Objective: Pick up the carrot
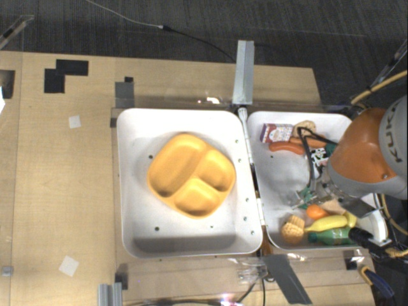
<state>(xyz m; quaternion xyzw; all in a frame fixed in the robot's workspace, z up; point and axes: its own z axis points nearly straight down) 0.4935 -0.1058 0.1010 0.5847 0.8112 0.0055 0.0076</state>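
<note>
Carrot (315, 212) is seen in the right bin (280, 190), beside the banana (328, 222). End effector (313, 198) is poised just above it, grip state indiscernible; descent and closure are judged next.

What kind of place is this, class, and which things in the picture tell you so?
Probably a robotics lab test bench. A wooden bench bears two white bins, a grey-and-orange robot arm reaches over toy food such as a banana, and cables trail across the floor.

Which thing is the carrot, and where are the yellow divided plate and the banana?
carrot (315, 212): camera view, on its orange body.
yellow divided plate (191, 174): camera view, on the central ridge.
banana (330, 222): camera view, on its middle.
</note>
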